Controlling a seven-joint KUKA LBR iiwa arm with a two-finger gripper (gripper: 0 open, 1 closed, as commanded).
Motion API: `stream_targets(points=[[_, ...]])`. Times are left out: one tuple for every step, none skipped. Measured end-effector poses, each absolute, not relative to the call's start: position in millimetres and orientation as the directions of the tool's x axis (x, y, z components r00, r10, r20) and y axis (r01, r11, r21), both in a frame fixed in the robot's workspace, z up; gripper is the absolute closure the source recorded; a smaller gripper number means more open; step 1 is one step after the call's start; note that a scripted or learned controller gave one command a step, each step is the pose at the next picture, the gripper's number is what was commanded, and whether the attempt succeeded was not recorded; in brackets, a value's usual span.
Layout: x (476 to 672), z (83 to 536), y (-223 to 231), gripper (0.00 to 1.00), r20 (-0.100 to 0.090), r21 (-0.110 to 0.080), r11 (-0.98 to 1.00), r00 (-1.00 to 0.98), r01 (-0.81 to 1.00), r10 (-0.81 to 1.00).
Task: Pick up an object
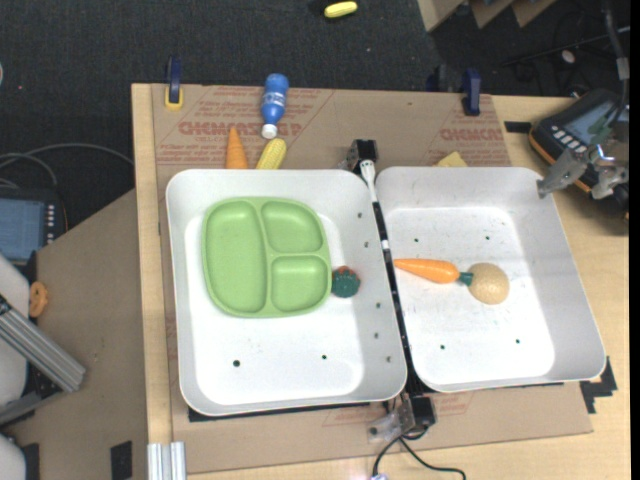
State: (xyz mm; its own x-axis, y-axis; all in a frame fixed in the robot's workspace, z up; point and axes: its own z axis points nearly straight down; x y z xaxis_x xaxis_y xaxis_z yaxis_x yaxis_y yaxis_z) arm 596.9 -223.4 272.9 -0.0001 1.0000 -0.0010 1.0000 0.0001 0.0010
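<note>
1. Lying in the right bin (pixel 500 208), near its middle, an orange toy carrot (pixel 427 269) is taken here as the likeliest thing to be picked up; its stalk end touches or nearly touches a beige round object (pixel 488 282) just beside it.
2. The gripper (pixel 580 173) is seen at the right edge of the camera view, outside the right bin and beyond its far right corner. Whether it is released or clenched cannot be told at this size, and nothing is seen to be held by it.
3. The relation on which the coming move is judged to turn: the carrot lies toward the view's left and toward the near side from the gripper, well apart from it, with the beige object between the two along most of that line.
4. The carrot's long axis is laid almost across the view, pointed tip to the left, stalk end to the right and tilted slightly nearer. A grasp would best be made across that axis, at the thicker middle.
5. A risk is judged from the closeness of the beige object: a descent made too far right could nudge it or the stalk end aside.
6. The left bin (pixel 260 358), bearing a green divided plate (pixel 268 256), lies farther off and is not needed.
</note>
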Motion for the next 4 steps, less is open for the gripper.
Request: stream_targets(points=[[540.1, 181, -193, 0.0, 0.006, -0.013, -0.001, 0.001, 1.0, 1.0], [549.8, 79, -184, 0.0, 0.002, -0.004, 0.001, -0.001, 1.0, 1.0], [551.3, 95, -186, 1.0, -0.002, 0.004, -0.001, 0.001, 1.0, 1.0], [672.5, 86, -119, 1.0, 0.0, 0.012, 0.01, -0.01, 1.0, 1.0]])
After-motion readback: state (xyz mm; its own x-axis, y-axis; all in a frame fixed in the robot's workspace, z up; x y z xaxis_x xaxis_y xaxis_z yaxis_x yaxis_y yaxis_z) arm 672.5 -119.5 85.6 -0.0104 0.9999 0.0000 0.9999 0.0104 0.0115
